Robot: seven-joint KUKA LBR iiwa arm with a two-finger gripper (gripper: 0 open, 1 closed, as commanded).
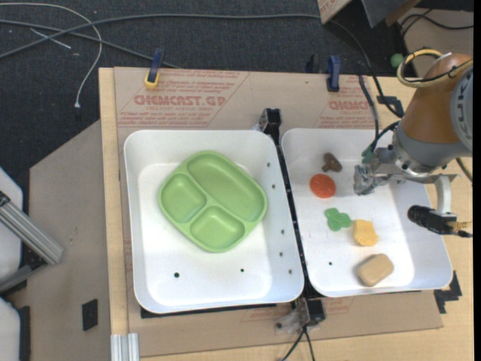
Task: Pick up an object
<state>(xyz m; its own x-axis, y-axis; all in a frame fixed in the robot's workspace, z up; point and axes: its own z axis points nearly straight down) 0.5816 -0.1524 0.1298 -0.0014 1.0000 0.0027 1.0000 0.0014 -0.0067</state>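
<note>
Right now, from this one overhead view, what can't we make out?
- Gripper: too small and dark against the right bin to tell its state.
- Brown lump: too small to identify.
- Arm: cut off by the right edge.
- Green tray: hides the left bin floor beneath it.

Two white bins [143,201], one green divided plate [213,200], five small objects [323,186].

Single fixed camera above the desk [225,89], looking down at a slant from moderate height. Both white bins, left [143,201] and right [421,269], lie fully in frame; the arm [432,119] enters from the right.
</note>
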